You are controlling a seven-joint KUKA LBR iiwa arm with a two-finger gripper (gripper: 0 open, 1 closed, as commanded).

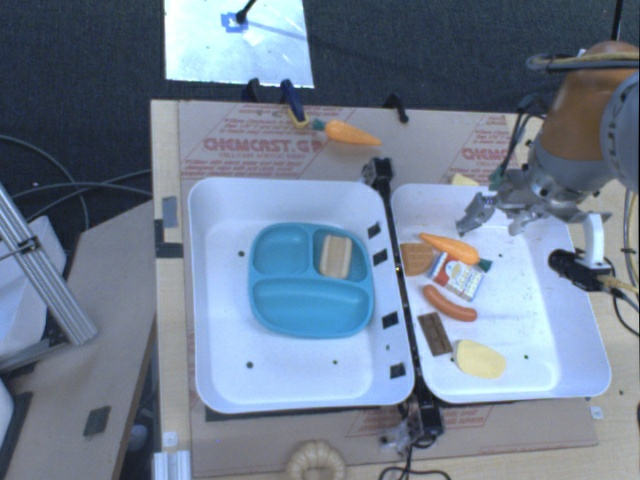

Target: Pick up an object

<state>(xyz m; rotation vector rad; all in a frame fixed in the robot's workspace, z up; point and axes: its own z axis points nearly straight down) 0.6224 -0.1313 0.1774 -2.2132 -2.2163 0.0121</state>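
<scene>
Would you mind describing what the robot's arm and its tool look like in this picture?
The arm is a rounded orange section above a grey metallic wrist, with thin dark cables looping beside it. Its tool is grey metal, ending in two short splayed fingers over the right white bin.

Glossy white plastic bins (230, 368), smooth blue plastic tray (300, 308), matt cardboard bench (260, 143)

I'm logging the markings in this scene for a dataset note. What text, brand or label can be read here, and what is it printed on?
"CHEMCAST" in red, with a few more letters after it cut off by the carrot: on the brown board behind the left bin.
Red print on the board's right side, behind the right bin: too blurred to read.
Small packet in the right bin: printed, too small to read.
</scene>
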